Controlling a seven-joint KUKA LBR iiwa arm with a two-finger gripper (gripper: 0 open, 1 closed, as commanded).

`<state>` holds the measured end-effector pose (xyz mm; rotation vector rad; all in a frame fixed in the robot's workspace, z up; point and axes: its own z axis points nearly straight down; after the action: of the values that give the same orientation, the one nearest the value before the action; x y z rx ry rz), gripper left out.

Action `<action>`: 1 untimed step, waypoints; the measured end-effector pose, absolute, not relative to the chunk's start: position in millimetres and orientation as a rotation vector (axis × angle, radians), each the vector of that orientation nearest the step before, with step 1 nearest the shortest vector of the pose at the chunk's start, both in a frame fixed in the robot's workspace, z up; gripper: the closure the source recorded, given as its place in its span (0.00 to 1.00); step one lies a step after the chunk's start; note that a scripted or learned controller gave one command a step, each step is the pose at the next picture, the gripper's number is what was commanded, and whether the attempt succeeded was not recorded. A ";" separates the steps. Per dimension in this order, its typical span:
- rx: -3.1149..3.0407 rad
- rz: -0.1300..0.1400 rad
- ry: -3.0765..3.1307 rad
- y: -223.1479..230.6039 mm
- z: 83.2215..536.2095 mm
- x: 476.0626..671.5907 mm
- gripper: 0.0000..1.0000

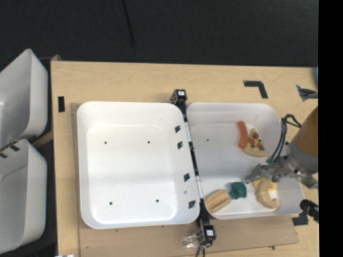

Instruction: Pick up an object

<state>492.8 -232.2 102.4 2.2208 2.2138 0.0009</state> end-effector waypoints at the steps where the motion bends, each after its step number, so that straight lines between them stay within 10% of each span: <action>1: 2.209 0.006 2.226 -182.6 101.4 557.9 0.00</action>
<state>557.9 -182.6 101.4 2.2091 2.2263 0.0057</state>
